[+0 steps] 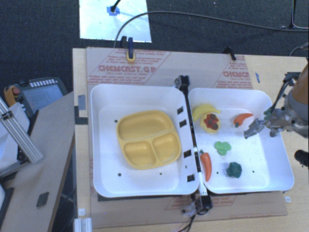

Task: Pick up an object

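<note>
Hovering over the right bin [277,180], we see the gripper [260,128] with its fingers parted a little and nothing between them. Just beyond the fingertips lies the red-orange pepper [242,118], nearest of all; further off sit the yellow banana piece [203,111], the green leaf [222,147], the dark broccoli [234,169] and the carrot [206,165]. We judge the pepper the best target: come straight down, straddle its narrow width, then close.
</note>
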Robot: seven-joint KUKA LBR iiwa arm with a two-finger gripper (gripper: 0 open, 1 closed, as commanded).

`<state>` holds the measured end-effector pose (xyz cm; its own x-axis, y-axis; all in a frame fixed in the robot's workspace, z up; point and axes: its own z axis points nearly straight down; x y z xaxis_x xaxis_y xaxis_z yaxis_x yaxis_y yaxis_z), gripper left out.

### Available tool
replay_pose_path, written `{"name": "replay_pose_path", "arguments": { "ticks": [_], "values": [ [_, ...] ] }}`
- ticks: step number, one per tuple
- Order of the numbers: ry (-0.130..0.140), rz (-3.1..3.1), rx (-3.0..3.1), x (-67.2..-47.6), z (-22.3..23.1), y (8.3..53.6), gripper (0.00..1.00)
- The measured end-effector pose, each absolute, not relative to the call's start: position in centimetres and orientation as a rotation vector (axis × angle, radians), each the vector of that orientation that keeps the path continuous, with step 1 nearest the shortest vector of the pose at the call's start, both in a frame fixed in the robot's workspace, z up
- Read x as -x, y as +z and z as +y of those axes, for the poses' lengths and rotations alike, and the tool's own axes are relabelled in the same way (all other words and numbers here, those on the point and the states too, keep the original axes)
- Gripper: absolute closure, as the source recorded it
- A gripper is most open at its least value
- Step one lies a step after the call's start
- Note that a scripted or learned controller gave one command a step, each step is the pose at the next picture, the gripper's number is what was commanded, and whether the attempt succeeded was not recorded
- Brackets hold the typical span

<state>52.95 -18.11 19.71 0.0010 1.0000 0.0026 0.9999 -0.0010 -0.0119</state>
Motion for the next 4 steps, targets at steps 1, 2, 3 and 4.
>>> {"name": "replay_pose_path", "arguments": {
  "ticks": [1,2,3,4],
  "values": [
    [0.0,-2.225,2.219,-53.3,-18.1,20.4,0.0],
    [0.0,-2.224,2.217,-53.8,-17.5,16.0,0.0],
    [0.001,-2.224,2.216,-54.8,-17.3,10.4,0.0],
    [-0.002,-2.224,2.222,-55.0,-17.3,8.6,0.0]
  ]
}}
